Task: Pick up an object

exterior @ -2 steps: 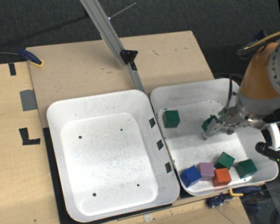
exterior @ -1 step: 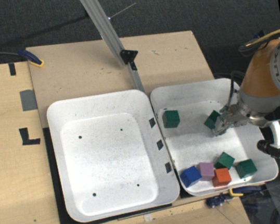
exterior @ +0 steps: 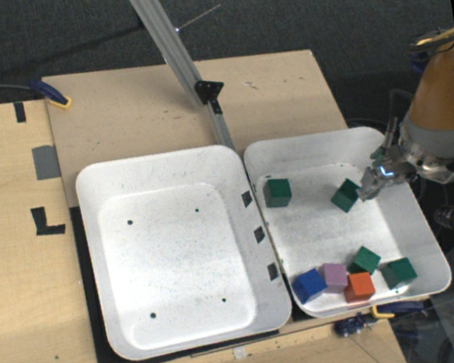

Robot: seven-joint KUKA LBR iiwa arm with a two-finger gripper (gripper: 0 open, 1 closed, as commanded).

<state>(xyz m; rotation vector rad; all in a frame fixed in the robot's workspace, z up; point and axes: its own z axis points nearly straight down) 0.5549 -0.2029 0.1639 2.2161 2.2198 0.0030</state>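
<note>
Gripper (exterior: 370,183) sat at the right side of the right bin (exterior: 412,215), low over the bin floor, with the arm (exterior: 438,113) coming in from the right edge of frame. Its tip was right against a dark green block (exterior: 345,195), which was tilted on an edge, mid-right of that bin. Couldn't tell whether the fingers were open, closed or actually around the block; the tip was too small and blurred.

Block itself: a small cube, dark green, matte, with plain faces. No label or print was readable on it.

Other items were in the same bin. A second green cube (exterior: 277,192) sat flat in the upper left part of it, well apart from the gripper. A cluster lay along the bottom edge: a blue block (exterior: 309,284), a lilac block (exterior: 335,275), an orange block (exterior: 360,285) and two more green ones (exterior: 364,260) (exterior: 398,271), packed close, some touching.

Left bin (exterior: 99,239) was white, with four dark dots on the floor.

No brand marks or legible writing anywhere in frame. Black tape pieces (exterior: 44,221) were on the wooden bench at left, with a grey patch (exterior: 46,161) above them.
</note>
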